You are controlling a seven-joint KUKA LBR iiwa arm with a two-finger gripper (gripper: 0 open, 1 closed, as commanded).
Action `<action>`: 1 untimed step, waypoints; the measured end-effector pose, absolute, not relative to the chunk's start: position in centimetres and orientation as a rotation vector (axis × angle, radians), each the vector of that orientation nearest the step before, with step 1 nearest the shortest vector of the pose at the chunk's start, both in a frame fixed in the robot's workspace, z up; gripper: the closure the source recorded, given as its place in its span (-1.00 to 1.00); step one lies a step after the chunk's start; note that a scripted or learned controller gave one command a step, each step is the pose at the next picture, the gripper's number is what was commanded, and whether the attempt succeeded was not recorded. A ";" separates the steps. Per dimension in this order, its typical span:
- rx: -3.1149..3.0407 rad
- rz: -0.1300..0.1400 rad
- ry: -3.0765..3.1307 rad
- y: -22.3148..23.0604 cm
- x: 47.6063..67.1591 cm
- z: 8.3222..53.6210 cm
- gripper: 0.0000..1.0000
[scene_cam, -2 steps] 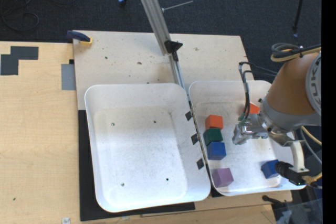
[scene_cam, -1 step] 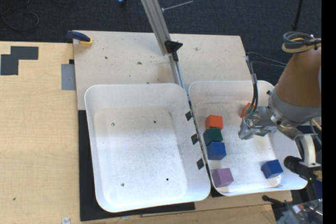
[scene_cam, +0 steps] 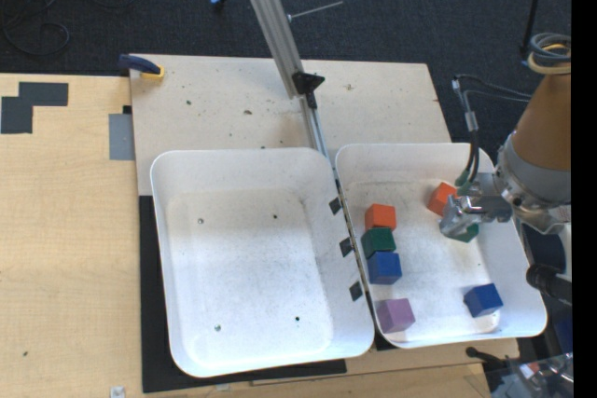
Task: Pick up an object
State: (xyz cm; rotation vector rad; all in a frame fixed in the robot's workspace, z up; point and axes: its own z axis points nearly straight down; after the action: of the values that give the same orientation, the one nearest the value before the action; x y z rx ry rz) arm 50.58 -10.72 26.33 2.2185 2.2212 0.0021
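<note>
My gripper hangs low over the right side of the right bin. An orange-red block lies just left of it, touching or nearly so. A dark green piece peeks out from under the gripper. Along the bin's left wall stand an orange cube, a green cube and a blue cube in a row. A purple cube sits near the front left corner and another blue cube near the front right.
The left bin lies beside the right one, with black clips along the shared wall. A slanted aluminium bar rises behind the bins. The arm's orange band stands at the right edge.
</note>
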 end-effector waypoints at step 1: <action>2.219 -0.001 2.227 -6.9 53.6 25.1 1.00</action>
State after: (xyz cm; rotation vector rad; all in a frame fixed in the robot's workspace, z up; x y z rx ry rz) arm 53.60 -6.95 25.11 2.2195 2.2266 -0.0014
